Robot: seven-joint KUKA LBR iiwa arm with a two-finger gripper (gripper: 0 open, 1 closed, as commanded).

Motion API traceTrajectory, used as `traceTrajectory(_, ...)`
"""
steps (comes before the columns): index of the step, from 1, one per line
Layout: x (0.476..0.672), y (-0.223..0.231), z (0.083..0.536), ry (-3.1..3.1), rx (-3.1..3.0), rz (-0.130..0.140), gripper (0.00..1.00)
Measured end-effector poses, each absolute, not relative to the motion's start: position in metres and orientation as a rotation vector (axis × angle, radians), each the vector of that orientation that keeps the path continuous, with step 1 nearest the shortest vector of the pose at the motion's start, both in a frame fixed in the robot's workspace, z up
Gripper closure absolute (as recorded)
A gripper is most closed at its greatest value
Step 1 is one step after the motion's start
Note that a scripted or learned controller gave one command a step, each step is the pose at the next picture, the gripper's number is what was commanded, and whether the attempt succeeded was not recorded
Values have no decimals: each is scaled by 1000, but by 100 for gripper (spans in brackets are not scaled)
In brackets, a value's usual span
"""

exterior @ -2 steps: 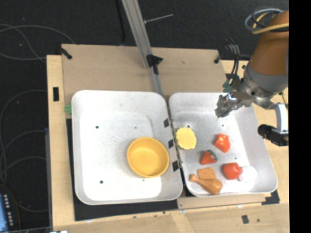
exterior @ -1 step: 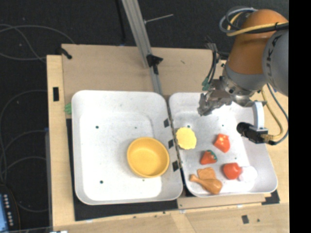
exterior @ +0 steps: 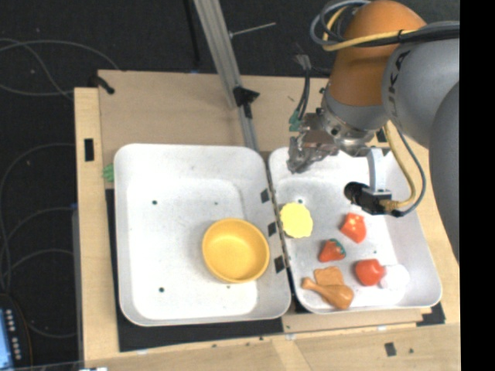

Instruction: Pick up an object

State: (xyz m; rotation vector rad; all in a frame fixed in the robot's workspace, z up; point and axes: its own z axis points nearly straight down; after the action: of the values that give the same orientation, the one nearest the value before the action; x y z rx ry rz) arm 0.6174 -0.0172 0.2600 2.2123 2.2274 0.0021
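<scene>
Metal hand (exterior: 303, 159) grip state unclear, round yellow bowl (exterior: 235, 250), glossy red toys (exterior: 353, 227)

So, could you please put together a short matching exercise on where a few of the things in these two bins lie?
Things:
1. yellow bowl
2. pale yellow disc
3. chicken drumstick
4. gripper

Places:
A. right bin, front edge
B. above the back left corner of the right bin
C. left bin, front right part
D. right bin, left side, beside the divide between the bins

Pairs: 1-C, 2-D, 3-A, 4-B
</scene>
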Motion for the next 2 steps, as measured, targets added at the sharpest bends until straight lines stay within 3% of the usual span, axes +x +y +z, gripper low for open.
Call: traceTrajectory(2, 658, 67, 234, 2224, 2214, 0, 100)
